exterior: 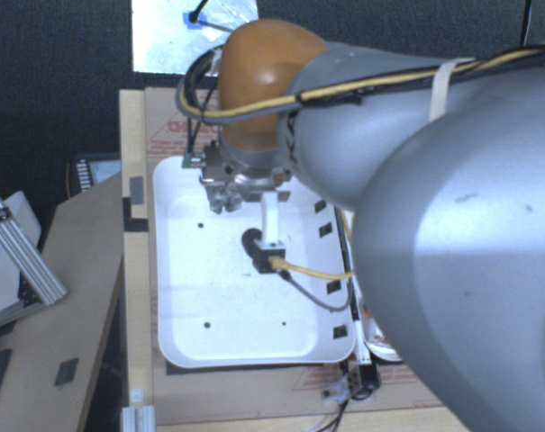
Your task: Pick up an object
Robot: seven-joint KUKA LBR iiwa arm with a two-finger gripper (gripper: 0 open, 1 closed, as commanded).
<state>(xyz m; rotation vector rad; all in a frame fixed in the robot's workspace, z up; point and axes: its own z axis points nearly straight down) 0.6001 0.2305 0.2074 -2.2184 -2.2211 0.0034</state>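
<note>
In the camera view the grey two-finger claw (pixel 222 196) hangs under the orange band (pixel 258 61) of the big grey arm (pixel 452 223), low over the far end of the shallow white plastic bin (pixel 177 349). Whether the claw is wide or narrow I cannot tell, since it is seen from above and its own body covers the tip. I can make out nothing held in it.

The bin floor on the near side of the claw carries a few small dark specks (pixel 201 226), which look like marks, not things to grasp. The one candidate for the task is a pale object with a reddish edge (pixel 380 342), well to the right of the claw and nearer the camera, peeking out from under the arm. It may lie in the second bin, though too little shows to be sure.

The likeliest failure, in my judgement, is a grasp on air, as what lies under the claw looks like bare floor. Pushing lower could jam the claw against the floor or far wall. The arm also hides the candidate, so aim toward it could be off
</note>
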